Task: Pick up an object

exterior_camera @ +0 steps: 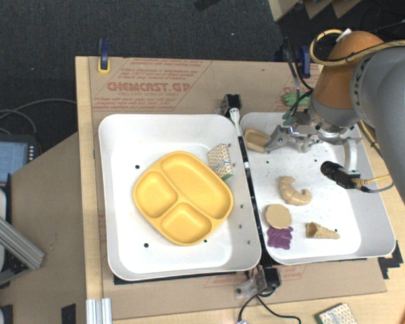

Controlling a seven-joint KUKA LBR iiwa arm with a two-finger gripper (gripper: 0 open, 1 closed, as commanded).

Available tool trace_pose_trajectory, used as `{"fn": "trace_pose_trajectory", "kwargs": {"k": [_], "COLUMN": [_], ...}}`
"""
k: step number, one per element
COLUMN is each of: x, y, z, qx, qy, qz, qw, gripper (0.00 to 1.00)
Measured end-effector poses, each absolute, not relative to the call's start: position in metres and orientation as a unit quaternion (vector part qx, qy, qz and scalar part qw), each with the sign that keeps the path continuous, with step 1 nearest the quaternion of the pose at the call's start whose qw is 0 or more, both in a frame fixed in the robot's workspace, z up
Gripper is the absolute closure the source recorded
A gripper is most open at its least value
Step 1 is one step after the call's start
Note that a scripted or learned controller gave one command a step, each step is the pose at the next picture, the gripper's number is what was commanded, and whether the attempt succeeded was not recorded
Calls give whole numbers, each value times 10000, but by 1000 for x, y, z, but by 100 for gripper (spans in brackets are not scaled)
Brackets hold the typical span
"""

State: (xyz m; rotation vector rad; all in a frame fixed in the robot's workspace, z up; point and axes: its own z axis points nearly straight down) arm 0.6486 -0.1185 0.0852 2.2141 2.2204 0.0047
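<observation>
My gripper (291, 139) hangs low over the far left part of the right bin (371, 245), below the orange band of the arm. Just to its left lies a tan bread-like piece (256, 140), close to the gripper, and I cannot tell whether they touch. Nearer the front of this bin lie a curved beige pastry (295, 192), a round tan cookie (278, 215), a purple grape bunch (279, 237) and a tan wedge (320, 231).
The left bin (118, 181) holds a yellow divided plate (182, 196) and a small patterned object (219, 157) at the plate's far right edge. A black part with a yellow cable (339, 173) hangs from the arm over the right bin. Both bins rest on a cardboard sheet (155, 79).
</observation>
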Motion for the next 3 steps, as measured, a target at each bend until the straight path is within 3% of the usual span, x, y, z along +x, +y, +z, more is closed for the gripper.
{"fn": "trace_pose_trajectory", "kwargs": {"k": [1, 2, 3], "x": [580, 658, 593], "y": [-114, -96, -97], "z": [84, 86, 84], "qx": [7074, 7063, 7076], "qy": [7068, 7079, 7066], "qz": [-12, 14, -15], "qw": [-24, 25, -28], "gripper": [0, 0, 0]}}
